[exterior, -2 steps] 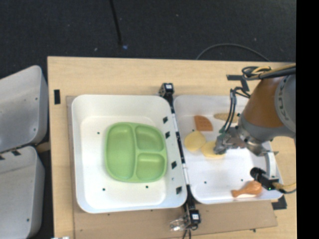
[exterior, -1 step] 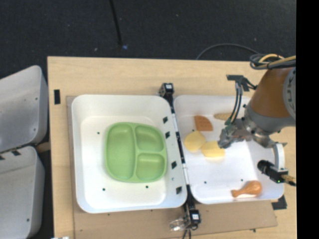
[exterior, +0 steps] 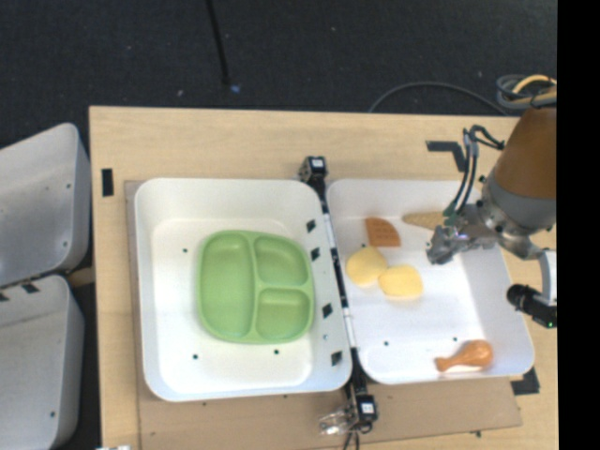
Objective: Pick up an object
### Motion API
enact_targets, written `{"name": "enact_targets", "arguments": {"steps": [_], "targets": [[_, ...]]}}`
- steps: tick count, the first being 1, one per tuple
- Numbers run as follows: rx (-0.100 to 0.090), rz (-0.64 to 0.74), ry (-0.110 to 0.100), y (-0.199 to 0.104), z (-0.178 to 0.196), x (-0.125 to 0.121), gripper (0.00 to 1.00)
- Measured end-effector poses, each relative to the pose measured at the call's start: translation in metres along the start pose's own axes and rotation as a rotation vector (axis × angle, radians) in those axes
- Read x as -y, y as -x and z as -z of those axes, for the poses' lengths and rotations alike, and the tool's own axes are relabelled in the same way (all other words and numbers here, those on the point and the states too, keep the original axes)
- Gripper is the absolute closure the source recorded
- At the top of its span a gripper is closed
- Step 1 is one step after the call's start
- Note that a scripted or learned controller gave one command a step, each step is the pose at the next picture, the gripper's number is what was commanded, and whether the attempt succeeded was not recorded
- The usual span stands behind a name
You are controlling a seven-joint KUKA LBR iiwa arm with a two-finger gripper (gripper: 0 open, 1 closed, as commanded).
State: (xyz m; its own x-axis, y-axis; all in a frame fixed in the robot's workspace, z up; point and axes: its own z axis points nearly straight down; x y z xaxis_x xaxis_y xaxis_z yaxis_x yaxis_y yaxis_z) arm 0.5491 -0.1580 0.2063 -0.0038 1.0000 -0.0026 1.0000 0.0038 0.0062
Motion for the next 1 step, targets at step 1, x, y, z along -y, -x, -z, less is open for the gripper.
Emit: {"name": "enact_targets", "arguments": {"steps": [1], "targets": [[-0.001, -0.001, -0.002, 0.0017, 0.0192, -0.0012, 1.0]]}}
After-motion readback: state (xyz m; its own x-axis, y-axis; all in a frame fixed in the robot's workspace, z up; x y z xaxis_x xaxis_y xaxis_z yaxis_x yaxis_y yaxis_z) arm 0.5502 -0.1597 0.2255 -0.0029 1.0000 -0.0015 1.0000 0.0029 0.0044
